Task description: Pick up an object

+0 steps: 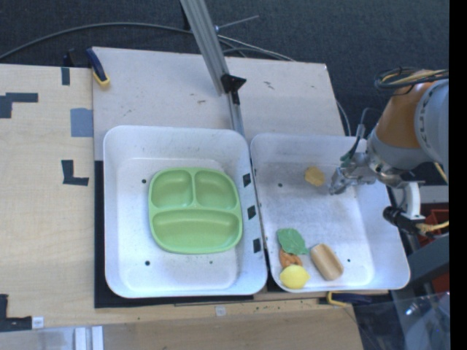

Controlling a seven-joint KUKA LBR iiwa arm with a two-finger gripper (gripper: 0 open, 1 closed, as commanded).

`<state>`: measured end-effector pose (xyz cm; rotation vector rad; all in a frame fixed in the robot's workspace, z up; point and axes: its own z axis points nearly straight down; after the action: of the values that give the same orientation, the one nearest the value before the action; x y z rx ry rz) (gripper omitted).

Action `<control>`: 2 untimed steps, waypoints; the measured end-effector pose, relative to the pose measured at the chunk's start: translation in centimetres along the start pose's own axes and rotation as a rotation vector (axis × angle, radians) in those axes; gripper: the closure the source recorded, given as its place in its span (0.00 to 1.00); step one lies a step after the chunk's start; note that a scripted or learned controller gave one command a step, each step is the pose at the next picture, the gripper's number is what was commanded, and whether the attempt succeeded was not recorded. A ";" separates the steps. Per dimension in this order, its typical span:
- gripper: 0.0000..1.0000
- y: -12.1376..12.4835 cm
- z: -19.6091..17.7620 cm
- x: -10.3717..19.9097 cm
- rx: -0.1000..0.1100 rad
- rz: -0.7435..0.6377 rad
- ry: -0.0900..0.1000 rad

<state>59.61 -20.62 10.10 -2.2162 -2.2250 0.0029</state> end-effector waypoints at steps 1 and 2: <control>1.00 -0.1 -6.3 0.4 -0.007 0.002 -0.001; 1.00 -1.0 -11.9 0.4 -0.007 0.002 -0.001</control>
<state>58.67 -20.19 22.04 -2.2226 -2.2268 -0.0035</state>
